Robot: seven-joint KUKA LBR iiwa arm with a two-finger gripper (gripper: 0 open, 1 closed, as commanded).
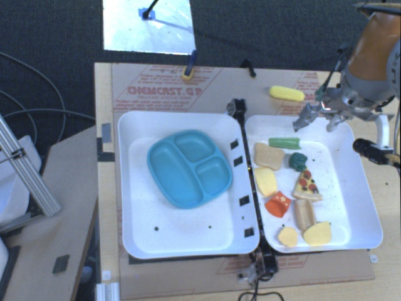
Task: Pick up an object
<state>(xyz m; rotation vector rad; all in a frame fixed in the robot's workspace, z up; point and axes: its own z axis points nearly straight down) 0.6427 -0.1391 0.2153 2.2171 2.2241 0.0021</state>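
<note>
Two bins: side by side on the bench, the left bin in the centre of the frame and the right bin toward the right edge.
Gripper: the gripper hangs at the upper right, over the top rim of the right bin, its two fingers spread apart with nothing between them.
Arm: the grey arm with its orange band comes in from the upper right corner.
Nearest object: a green vegetable piece lies just below and left of the released jaws, apart from them (no contact that can be seen).
Toy food: below the green piece, in the left half of the right bin, sit a tan bread slice, a dark green chunk, a pale yellow piece, a pizza slice, a red-orange piece, a tan cylinder, and two yellow pieces along the lower rim; several of them touch their neighbours.
Outside the bins: a yellow banana-like piece lies on the cardboard above the right bin, to the left of the gripper.
Left bin contents: a blue divided tray, tilted in the frame, resting near the bin's middle.
Upper left of frame: a shiny square sheet lies beyond the cardboard.
Obstruction: the green piece is open from above; the bread slice sits close beneath it.
</note>
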